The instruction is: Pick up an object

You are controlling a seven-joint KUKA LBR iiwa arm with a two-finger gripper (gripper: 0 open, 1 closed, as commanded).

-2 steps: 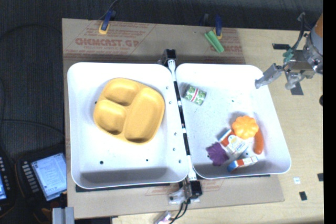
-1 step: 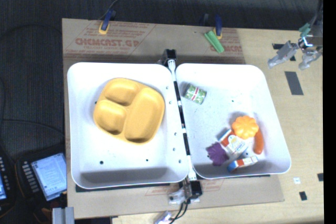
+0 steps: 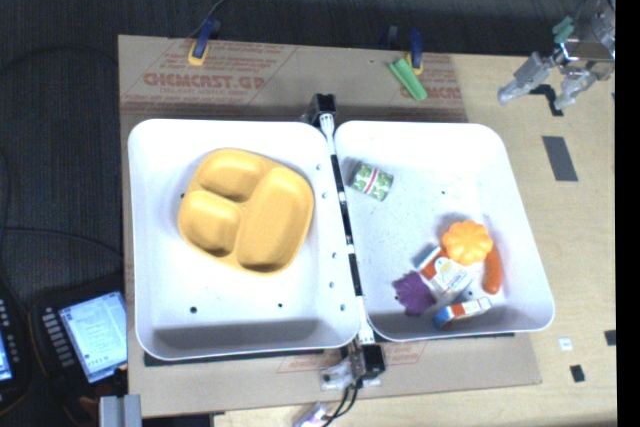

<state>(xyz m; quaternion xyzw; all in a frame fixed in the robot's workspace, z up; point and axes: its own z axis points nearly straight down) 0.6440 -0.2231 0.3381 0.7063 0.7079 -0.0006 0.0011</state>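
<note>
The claw (image 3: 545,90) is seen spread and empty at upper right; the isolated green-labelled can (image 3: 370,181) is best targeted, descent kept vertical.

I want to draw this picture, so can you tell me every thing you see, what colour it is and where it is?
bins: 2, white, side by side on the bench
divided plate: 1, yellow, in the left bin
small can: 1, green, white and red label, upper left of the right bin
round toy: 1, orange, lower right of the right bin
long thin toy: 1, orange-red, by the right bin's right wall
purple toy: 1, purple, near the right bin's front
small cartons: 2, mostly white, beside the purple toy
clamps: 2, blue, on the board's far edge
green piece: 1, green, near the right clamp
pincer: 1, grey, upper right, above the bench
</note>
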